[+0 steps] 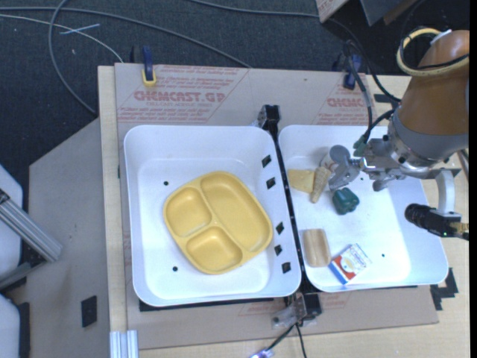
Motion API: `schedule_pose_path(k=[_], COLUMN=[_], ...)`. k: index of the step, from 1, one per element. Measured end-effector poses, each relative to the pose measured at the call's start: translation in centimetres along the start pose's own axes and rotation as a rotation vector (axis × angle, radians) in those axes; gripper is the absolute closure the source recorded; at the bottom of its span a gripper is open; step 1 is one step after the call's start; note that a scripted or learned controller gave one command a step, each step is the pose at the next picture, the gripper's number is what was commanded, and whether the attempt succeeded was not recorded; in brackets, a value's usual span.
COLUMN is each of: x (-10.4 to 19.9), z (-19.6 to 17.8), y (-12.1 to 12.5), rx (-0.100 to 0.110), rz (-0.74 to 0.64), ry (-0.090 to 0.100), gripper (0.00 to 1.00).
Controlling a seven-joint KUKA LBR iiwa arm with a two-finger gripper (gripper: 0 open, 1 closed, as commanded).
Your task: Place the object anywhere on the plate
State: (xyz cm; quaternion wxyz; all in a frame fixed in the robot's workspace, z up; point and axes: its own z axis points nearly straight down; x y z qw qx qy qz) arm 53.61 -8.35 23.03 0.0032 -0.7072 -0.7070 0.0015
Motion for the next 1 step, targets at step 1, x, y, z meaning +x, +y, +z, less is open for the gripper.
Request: schedule_pose_path(k=[1], x=[-0.23], z=[4.58], y=[-0.75], rx=[0.0], rz=[0.001], ry=[0.0], gripper=[0.0])
